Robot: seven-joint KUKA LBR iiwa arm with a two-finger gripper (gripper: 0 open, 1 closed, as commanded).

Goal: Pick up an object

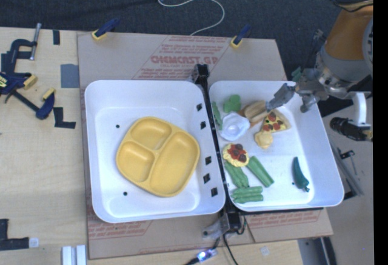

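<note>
Two-finger claw (292, 96) poised over upper right of right white plastic bin (321, 154), fingers spread wide, nothing held between them. No object lifted yet; whole pick judged outstanding. Toy food pile lies just left of and below claw: triangular pizza-slice toy (276, 122) nearest, tan bun-shaped toy (254, 110) beside it, white crumpled piece (234, 126) further left. Yellow compartment tray (158, 155) rests in left white bin (97, 136), well apart from claw.

Robot lab bench, clamps (18, 73), cardboard (182, 57), white bins (97, 136)
</note>
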